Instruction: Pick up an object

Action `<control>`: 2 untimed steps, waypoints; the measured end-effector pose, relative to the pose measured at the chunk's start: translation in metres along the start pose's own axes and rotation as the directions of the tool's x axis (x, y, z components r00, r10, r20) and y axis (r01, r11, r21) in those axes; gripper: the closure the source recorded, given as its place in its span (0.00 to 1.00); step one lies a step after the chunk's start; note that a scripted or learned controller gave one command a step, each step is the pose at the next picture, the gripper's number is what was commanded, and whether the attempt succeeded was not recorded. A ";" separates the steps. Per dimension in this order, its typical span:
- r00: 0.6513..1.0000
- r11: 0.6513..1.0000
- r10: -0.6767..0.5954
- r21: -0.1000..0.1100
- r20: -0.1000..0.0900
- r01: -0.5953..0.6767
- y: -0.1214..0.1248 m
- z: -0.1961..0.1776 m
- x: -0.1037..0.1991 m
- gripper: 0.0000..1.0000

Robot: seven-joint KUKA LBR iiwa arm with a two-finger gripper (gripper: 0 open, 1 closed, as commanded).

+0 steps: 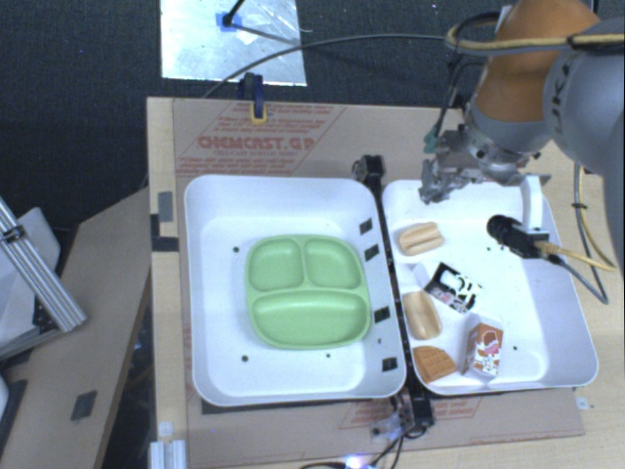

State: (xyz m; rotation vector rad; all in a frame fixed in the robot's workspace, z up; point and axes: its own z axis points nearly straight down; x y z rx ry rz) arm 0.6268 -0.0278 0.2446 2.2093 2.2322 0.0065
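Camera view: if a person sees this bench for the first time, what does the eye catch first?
The green divided plate lies alone in the middle of the left bin. The grey and orange arm reaches in from the right, and its gripper is above the far end of the right bin, where toy breads and a small carton lie.

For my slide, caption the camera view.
Arm's tool above right bin of toy foods; green divided plate in left bin.
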 end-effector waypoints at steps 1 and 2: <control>1.000 1.000 0.000 0.001 0.000 0.000 -0.001 0.001 0.063 1.00; 1.000 1.000 0.000 0.002 0.000 0.000 -0.004 0.005 0.119 1.00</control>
